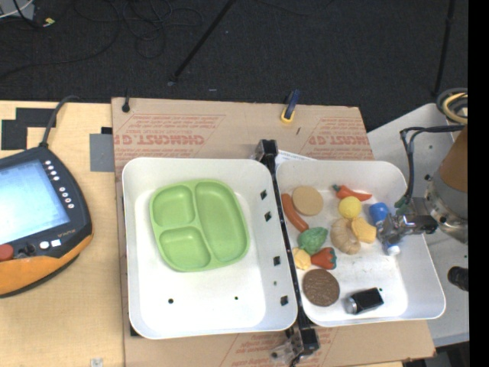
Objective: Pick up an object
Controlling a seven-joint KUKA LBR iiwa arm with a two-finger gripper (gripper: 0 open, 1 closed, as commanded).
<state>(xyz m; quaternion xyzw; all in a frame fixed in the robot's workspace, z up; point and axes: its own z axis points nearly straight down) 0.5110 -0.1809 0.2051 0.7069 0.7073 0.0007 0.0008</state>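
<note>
Cardboard-covered tabletop (191,128): I noted left bin (145,281) held green tray (199,224); right bin (420,281) toy foods; pincer (391,232) state unclear.

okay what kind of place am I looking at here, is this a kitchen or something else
Probably a robotics lab bench, not a kitchen. Two white bins sit on cardboard; one holds a green divided tray, the other toy food such as a hot dog. A teach pendant lies alongside, and the gripper reaches in.
</note>
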